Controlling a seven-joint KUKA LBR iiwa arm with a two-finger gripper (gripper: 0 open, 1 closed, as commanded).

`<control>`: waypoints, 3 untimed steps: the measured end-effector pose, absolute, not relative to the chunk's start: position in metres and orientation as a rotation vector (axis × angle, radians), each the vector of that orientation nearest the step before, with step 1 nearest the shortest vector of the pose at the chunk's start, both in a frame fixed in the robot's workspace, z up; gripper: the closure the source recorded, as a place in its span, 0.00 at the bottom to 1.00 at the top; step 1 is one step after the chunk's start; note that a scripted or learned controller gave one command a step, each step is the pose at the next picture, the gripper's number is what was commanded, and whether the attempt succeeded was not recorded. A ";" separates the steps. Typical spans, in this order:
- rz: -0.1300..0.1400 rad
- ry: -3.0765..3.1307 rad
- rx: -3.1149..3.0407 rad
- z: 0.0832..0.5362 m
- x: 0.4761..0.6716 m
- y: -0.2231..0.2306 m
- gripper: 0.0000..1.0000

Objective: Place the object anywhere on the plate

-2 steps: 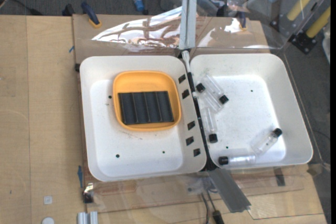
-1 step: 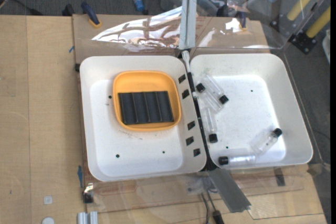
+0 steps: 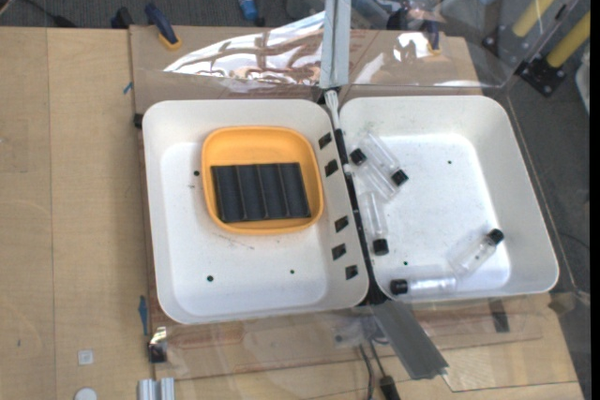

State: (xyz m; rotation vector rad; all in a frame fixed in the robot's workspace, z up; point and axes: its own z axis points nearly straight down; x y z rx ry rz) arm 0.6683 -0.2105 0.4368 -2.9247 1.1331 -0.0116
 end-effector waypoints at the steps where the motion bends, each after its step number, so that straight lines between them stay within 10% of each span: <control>1: -0.008 0.762 -3.043 0.436 0.668 -0.211 1.00; 3: -0.007 0.309 -3.122 0.435 0.668 -0.220 1.00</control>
